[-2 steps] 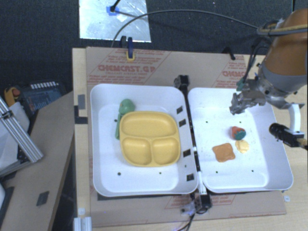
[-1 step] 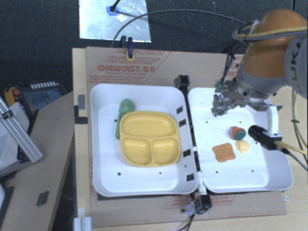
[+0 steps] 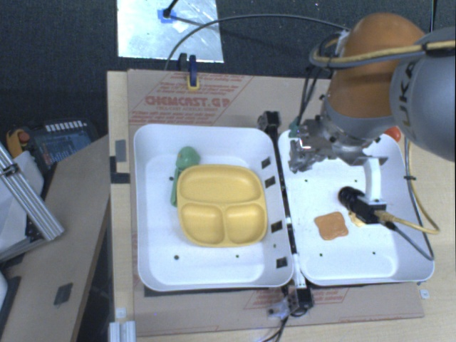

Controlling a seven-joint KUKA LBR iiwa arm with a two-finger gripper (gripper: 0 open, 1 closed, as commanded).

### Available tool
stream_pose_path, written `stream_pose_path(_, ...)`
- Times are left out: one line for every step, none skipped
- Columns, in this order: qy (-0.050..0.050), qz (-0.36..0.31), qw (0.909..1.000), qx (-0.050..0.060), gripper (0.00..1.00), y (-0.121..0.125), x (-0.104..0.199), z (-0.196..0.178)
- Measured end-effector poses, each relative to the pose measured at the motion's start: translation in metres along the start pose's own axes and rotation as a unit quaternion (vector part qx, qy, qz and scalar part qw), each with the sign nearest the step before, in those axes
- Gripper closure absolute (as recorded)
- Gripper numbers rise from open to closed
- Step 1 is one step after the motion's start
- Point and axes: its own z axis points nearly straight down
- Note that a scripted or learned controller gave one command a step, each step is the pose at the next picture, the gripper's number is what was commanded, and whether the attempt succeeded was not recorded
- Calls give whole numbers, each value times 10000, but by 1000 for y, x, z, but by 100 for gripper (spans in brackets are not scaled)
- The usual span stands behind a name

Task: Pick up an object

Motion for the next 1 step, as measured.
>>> stream_pose_path(1, -2, 10000, 6, 100, -7, 54, 8)
